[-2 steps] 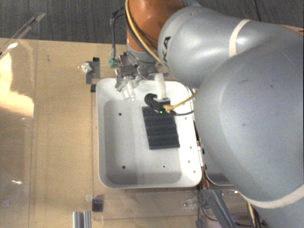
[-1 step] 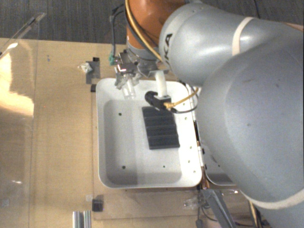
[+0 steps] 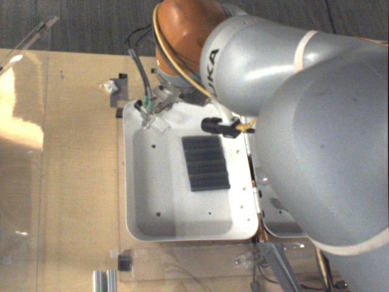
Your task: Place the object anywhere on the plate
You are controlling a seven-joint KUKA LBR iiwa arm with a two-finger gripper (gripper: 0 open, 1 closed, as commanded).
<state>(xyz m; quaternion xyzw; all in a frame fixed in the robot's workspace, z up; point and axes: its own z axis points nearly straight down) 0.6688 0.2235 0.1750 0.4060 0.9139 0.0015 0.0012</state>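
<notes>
Wooden bench [image 3: 61,163], white bin [image 3: 146,212]: dark ribbed rectangular plate [image 3: 206,163] lying flat; hand [image 3: 152,111] state unclear.

A dark grey ribbed plate [image 3: 206,163], rectangular with parallel grooves running across it, lay flat on the floor of the left white bin [image 3: 146,187], right of the bin's middle and slightly turned against its walls. A small clear, glassy object [image 3: 152,122] sat in the bin's far left corner, well apart from the plate.
</notes>
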